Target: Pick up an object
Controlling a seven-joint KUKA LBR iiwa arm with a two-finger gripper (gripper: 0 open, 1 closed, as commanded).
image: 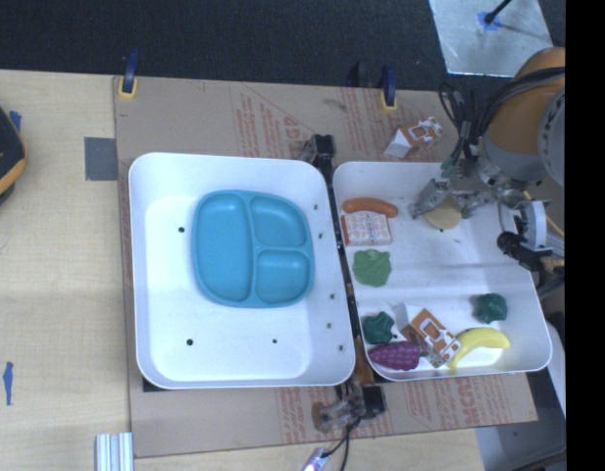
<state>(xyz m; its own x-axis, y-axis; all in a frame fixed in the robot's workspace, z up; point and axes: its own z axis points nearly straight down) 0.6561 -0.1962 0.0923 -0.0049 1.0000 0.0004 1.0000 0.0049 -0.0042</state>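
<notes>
In the camera view, two shallow white bins are seen side by side on a cardboard-covered bench: the left bin carries a smooth blue divided plate at its middle, while the right bin holds a scatter of small toy foods, presumably laid loose so that any one may be taken. The gripper is lowered into the far end of the right bin, directly over a pale round piece, which looks to be the object aimed at. Whether that piece is grasped or merely touched cannot be told from this slant. Elsewhere in the bin a glossy orange sausage, a red-and-white packet, a crinkled green leaf, a purple knobbly piece and a curved yellow banana are spread well apart, mostly along the near and left walls.
</notes>
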